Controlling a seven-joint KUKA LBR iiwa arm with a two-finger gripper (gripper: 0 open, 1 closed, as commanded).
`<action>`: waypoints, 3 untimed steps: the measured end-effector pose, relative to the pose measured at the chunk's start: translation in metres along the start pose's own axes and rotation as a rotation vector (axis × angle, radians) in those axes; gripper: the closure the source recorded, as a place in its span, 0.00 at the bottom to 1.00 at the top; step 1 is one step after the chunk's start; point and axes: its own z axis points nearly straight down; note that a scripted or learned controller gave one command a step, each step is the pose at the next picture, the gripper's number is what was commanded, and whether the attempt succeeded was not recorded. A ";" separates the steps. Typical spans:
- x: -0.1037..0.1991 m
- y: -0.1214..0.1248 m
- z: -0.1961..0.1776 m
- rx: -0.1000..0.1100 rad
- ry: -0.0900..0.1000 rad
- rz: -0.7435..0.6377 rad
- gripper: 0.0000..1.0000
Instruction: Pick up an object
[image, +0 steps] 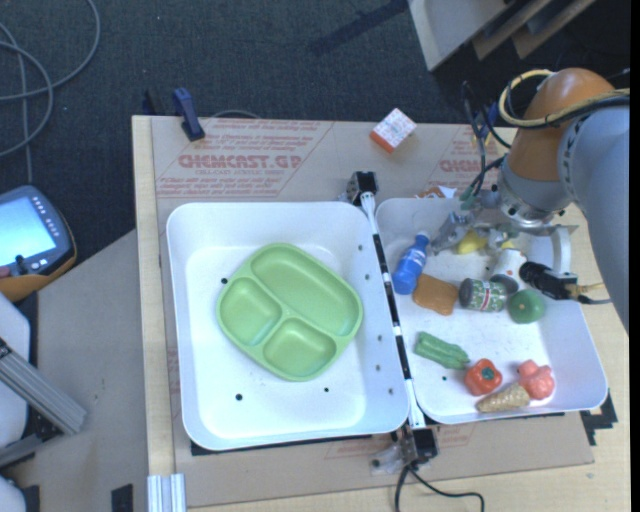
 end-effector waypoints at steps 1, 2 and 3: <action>-0.002 -0.001 -0.011 -0.008 -0.010 0.000 1.00; -0.002 -0.001 -0.011 -0.008 -0.010 0.000 0.00; -0.045 0.000 0.000 0.007 0.024 -0.004 0.00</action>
